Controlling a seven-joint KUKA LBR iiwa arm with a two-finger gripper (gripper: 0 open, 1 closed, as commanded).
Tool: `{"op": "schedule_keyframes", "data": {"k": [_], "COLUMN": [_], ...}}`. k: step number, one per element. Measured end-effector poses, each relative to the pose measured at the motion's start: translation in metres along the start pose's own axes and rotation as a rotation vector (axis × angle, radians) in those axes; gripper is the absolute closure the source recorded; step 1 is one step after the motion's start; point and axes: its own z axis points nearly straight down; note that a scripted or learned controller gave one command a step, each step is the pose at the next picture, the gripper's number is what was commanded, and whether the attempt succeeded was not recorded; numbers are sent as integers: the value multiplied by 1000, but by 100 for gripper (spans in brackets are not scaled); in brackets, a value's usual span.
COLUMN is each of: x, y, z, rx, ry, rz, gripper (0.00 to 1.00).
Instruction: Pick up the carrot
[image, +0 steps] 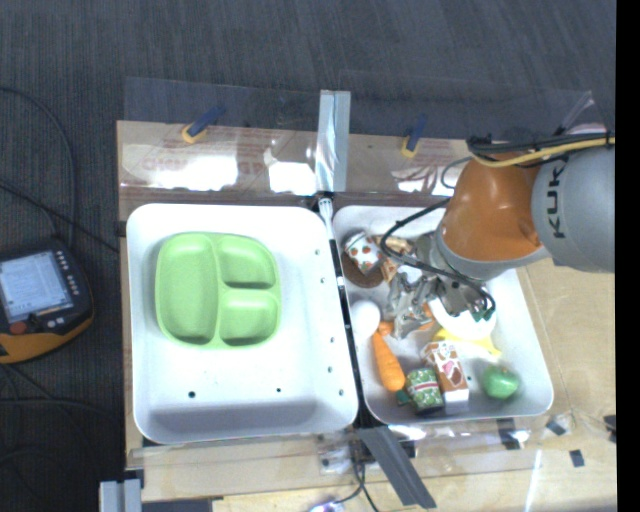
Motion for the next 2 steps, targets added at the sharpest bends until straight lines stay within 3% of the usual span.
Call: {"op": "schedule_keyframes", "data": {"k": [1, 2], "x": [-30, 62], "y": [76, 91], "z": [-83, -83], "rx": [-5, -7], "ry": [15, 19], "rz": [226, -68], "gripper": [100, 100]}}
